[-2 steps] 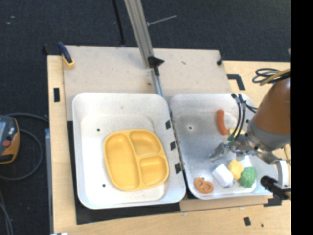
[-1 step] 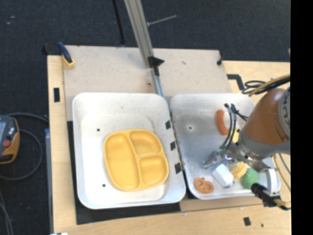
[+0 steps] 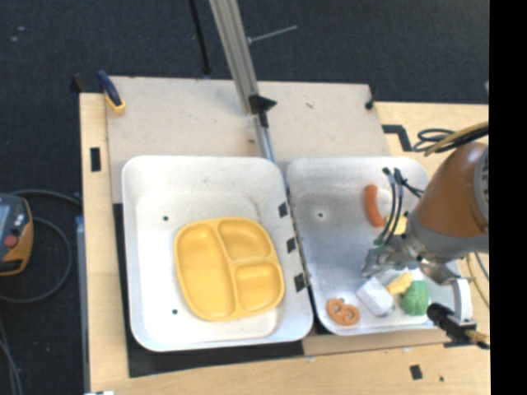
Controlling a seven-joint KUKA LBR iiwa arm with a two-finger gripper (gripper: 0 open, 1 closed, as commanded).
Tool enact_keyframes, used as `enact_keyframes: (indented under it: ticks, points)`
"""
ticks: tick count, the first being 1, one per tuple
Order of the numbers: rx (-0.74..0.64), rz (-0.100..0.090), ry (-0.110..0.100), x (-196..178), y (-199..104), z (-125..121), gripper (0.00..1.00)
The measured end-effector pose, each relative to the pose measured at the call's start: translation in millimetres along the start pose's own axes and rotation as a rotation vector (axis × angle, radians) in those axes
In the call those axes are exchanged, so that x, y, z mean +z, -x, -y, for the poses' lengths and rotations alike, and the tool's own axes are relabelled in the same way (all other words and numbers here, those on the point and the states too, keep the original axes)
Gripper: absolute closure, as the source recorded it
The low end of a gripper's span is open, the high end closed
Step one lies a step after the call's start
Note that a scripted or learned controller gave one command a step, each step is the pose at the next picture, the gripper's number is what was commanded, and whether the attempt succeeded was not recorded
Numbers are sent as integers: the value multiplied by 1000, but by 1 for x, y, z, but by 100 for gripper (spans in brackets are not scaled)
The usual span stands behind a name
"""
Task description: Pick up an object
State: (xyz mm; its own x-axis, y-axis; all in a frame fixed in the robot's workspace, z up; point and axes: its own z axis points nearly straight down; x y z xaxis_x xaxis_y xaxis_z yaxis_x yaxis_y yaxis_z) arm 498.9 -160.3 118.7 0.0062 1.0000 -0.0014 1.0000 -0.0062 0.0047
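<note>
In the right bin (image 3: 329,179) an orange sausage-shaped piece (image 3: 375,204) lies near the far side. At the near edge sit a small brown pretzel (image 3: 342,311), a white block (image 3: 375,296), a yellow piece (image 3: 399,284) and a green lump (image 3: 416,297). My gripper (image 3: 384,262) hangs low over the bin's near right part, just above the white block and the yellow piece. The orange-banded wrist (image 3: 453,196) covers the bin's right side.
The left bin (image 3: 144,179) holds a yellow divided plate (image 3: 229,266). A slanted metal post (image 3: 239,48) rises behind the bins. A blue and yellow clamp (image 3: 111,93) sits at the bench's far left corner. Cables (image 3: 436,138) trail at the right.
</note>
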Motion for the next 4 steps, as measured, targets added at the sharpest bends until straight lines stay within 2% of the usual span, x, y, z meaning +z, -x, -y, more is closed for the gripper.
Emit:
enact_keyframes:
  ticks: [2, 3, 4]
  points:
    - [-9, 3, 5, -124, 16, -2, 100]
    - [-9, 0, -2, -125, 18, -3, 100]
    - [-13, -1, -2, -116, -39, -10, 100]
